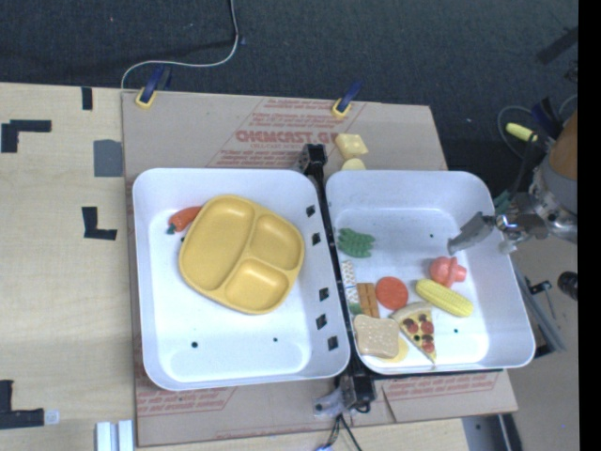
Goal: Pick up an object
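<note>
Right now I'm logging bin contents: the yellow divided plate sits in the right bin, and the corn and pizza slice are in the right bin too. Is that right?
Not quite. The yellow divided plate sits in the left bin, not the right one, as the camera view shows. The rest holds: the corn and the pizza slice are in the right bin.

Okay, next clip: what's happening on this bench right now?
A grey arm reaches in from the right, with its claw hanging over the right bin, just above the pink toy. Nothing is visibly between its fingers. That bin holds toy food: a green piece, a red slice, corn, pizza and bread. The left bin holds a yellow divided plate with an orange-red toy beside it.
</note>
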Tool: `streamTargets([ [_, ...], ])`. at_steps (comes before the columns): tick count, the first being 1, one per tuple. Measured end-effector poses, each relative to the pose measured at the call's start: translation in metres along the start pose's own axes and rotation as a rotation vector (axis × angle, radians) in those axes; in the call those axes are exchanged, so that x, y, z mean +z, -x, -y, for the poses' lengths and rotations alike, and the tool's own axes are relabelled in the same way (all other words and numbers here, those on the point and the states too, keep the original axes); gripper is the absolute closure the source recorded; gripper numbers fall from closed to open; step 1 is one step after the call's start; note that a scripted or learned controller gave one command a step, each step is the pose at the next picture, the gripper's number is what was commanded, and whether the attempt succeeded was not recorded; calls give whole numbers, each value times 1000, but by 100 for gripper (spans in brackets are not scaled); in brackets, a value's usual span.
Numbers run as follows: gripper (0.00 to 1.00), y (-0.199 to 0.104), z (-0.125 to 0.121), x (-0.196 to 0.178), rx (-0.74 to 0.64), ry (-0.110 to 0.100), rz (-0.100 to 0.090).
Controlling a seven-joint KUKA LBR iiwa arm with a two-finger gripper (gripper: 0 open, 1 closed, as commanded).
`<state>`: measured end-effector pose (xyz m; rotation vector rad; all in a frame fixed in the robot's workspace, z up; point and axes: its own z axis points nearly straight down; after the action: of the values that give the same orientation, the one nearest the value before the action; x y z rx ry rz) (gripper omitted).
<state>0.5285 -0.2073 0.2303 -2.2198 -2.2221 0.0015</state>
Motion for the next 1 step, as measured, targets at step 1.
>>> streamTargets([
  [1, 0, 5, 5, 152, 2, 3, 3],
])
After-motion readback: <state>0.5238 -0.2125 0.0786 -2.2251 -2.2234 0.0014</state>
